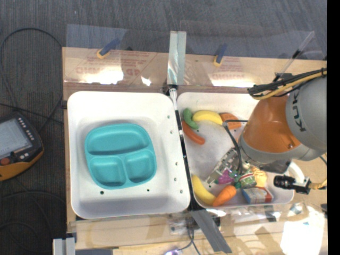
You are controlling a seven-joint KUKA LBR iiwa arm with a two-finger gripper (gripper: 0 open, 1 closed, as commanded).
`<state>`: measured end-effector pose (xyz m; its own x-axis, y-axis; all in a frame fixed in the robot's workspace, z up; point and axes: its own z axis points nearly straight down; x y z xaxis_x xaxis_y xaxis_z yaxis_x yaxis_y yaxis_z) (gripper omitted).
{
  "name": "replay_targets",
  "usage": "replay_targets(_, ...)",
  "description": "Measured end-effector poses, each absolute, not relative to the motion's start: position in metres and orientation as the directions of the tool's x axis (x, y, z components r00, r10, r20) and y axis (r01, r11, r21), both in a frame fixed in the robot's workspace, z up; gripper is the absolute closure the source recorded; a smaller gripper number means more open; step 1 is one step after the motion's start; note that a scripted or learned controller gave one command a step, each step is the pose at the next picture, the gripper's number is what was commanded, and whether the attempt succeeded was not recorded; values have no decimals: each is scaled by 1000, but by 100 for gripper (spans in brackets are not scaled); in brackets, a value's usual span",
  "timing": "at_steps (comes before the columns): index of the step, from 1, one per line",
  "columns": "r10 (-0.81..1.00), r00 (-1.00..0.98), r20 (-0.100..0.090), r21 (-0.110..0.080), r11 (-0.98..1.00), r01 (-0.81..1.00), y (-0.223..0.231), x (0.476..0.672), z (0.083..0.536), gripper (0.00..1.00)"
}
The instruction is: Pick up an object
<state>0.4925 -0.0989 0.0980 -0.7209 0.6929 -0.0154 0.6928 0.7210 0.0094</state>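
bench (106,68): wood, plastic-covered | floor (159,7): grey carpet | claw (226,170): grip state unclear

Right bin (212,142) partly behind arm (281,126)

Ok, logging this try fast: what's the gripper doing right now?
Gripper: low in the right bin, among the toys; open or shut cannot be told.

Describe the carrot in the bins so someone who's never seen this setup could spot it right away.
Look in the right bin, the one under the arm, and go to its near edge. The carrot lies there tilted, just below the gripper, with a banana to its left and a small box to its right. It is the only orange cone with a green top.
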Motion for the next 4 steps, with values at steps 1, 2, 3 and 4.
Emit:
replay_targets(1,788,-616,0,5,616,788,-96,510,89,100)
replay_targets(2,848,-529,1,-7,529,848,-51,532,180,100)
replay_targets(3,876,-482,0,-7,482,876,-161,627,212,100)
replay_targets(4,802,-598,6,-6,598,802,-148,539,102,100)
